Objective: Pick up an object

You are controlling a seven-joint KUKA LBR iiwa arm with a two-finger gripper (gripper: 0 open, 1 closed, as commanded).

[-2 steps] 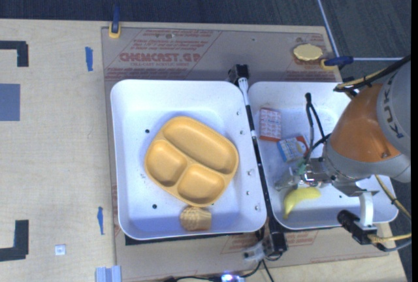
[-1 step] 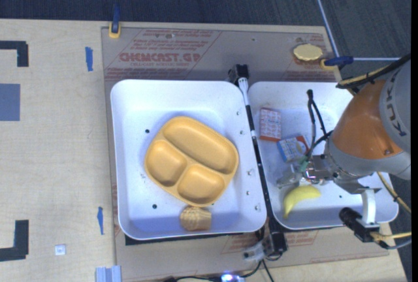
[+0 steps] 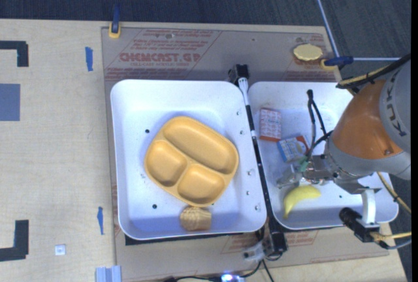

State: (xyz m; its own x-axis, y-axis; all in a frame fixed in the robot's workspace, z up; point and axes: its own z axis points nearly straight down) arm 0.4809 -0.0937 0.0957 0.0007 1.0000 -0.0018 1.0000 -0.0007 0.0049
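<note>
My gripper [image 3: 299,175] is low in the right bin [image 3: 382,212], at the end of the grey arm with the orange band [image 3: 366,127]. Just below it, close to it or touching, lies a yellow banana [image 3: 299,198] near the bin's front wall. A blue packet [image 3: 289,147] with a red edge lies just up and left of the gripper. A red and white packet [image 3: 270,123] sits farther back. The wrist hides part of the bin floor.
The left bin [image 3: 127,143] holds a yellow three-compartment tray [image 3: 191,160] and a small tan ridged piece [image 3: 196,218] by its front wall. A tan disc [image 3: 307,52] rests on the board behind the right bin. Black cables [image 3: 316,121] trail over the right bin.
</note>
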